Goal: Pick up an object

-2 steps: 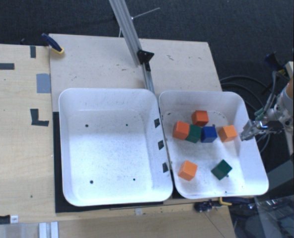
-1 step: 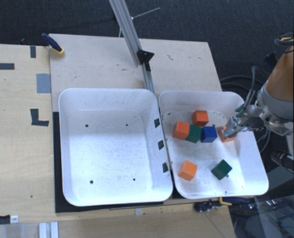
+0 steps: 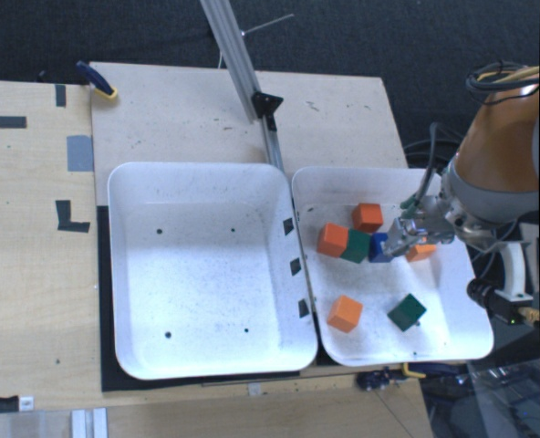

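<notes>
- We see the grey two-finger gripper [image 3: 399, 242] low in the right white bin [image 3: 452, 336], beside a small blue cube [image 3: 379, 246].
- We cannot tell its jaw state.

The tabletop [image 3: 33, 272] is seen as pale wood, with a lighter board [image 3: 188, 126] laid over its middle. Two shallow white bins are set directly on it, side by side and touching: the left bin [image 3: 124, 245] and the right bin [image 3: 462, 336]. A black mat [image 3: 106, 336] is seen under the left bin's left and front edges. Left of the left bin, dark and grey tape patches [image 3: 78, 153] are stuck to the wood. Behind it, near the board's far left corner, a blue and yellow clamp [image 3: 97, 80] is seen.
</notes>
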